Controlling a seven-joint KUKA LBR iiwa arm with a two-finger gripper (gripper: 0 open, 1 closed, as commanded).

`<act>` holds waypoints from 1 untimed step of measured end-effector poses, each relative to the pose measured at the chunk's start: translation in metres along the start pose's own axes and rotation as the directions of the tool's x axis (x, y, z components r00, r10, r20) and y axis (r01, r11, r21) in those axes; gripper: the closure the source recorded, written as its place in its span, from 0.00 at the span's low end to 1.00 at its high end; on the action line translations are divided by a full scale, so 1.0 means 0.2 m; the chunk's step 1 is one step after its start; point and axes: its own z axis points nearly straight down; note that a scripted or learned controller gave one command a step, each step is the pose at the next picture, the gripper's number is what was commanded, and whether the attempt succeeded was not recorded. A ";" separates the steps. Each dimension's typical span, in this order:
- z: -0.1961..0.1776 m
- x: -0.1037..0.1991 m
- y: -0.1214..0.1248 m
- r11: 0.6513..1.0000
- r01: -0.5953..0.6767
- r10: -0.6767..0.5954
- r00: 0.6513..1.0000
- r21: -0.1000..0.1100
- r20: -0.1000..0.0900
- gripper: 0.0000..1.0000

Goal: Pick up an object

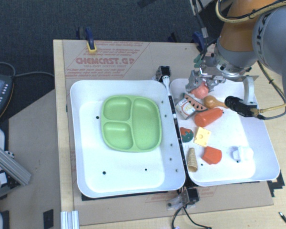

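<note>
My gripper [200,81] hangs low over the back left corner of the right bin [262,142]. Directly under it lies a pink rounded toy [200,91]; whether the gripper touches it I cannot tell. Close by are a tan pear-shaped piece [211,100], an orange carrot-like toy [209,117] and a white and brown packet [186,108]. Nearer the front lie a yellow cheese wedge [202,136], a small green and red piece [186,134], a beige cone [192,159], an orange-red block [212,155] and a whitish-blue item [240,153].
The left bin [86,147] holds a green divided plate [132,123]. A black-edged divider [174,123] separates the two bins. The arm's grey and orange body [248,23] looms over the right bin's far side.
</note>
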 end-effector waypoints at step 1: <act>-0.02 -0.01 0.01 1.000 -0.005 0.005 1.000 -0.001 0.002 1.00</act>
